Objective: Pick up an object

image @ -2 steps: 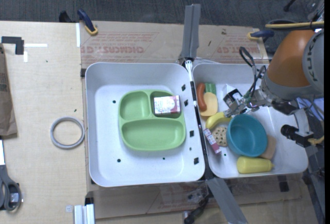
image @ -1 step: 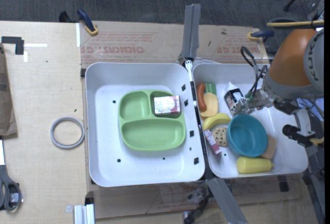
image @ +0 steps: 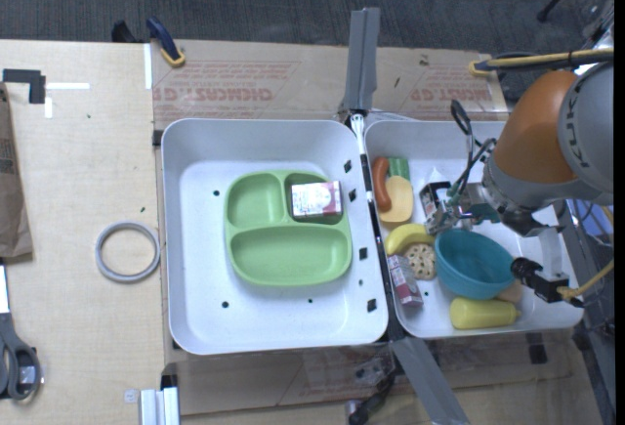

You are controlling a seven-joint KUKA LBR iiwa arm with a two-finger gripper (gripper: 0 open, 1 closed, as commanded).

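My gripper [image: 441, 208] hangs low in the right bin [image: 435, 131], near its middle, just above the upper left rim of a blue bowl [image: 474, 264]. To its left lie a banana [image: 405, 237], a cookie [image: 421, 261] and a red-wrapped bar [image: 403, 282]. A yellow-orange piece [image: 396, 199], a red-orange stick [image: 379, 176] and a green item [image: 398, 165] lie further back. In front of the bowl rests a yellow lump [image: 482, 313]. The grey arm with its orange band [image: 535, 135] covers the bin's right side. I see nothing lifted.
The left bin [image: 195, 247] holds a green divided plate [image: 283, 247] with a small pink carton [image: 315, 200] in its back right compartment. On the bench to the left lie a tape ring [image: 128, 250], scissors [image: 18, 369] and a brown bag [image: 12, 179].
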